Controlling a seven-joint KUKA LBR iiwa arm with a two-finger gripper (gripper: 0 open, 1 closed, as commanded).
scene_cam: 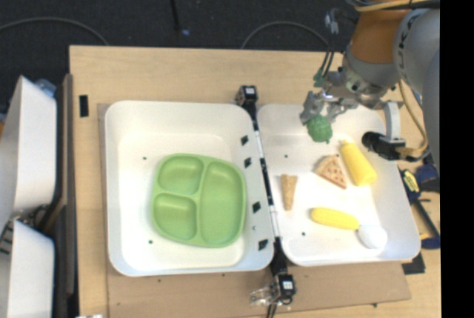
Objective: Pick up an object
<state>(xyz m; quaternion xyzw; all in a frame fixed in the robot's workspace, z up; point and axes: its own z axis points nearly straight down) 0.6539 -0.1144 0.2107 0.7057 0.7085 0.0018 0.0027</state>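
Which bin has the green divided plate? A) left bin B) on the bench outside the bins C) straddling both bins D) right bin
A: the green divided plate lies flat inside the left bin, while the right bin holds the small food items, such as the pizza slice and the corn cob.

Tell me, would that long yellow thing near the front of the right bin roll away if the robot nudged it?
Probably: the yellow piece looks rounded and elongated, lying flat on the smooth bin floor, so a sideways nudge could roll it. It looks like a toy banana, likely light and stiff. The white egg-shaped object beside it might stop it.
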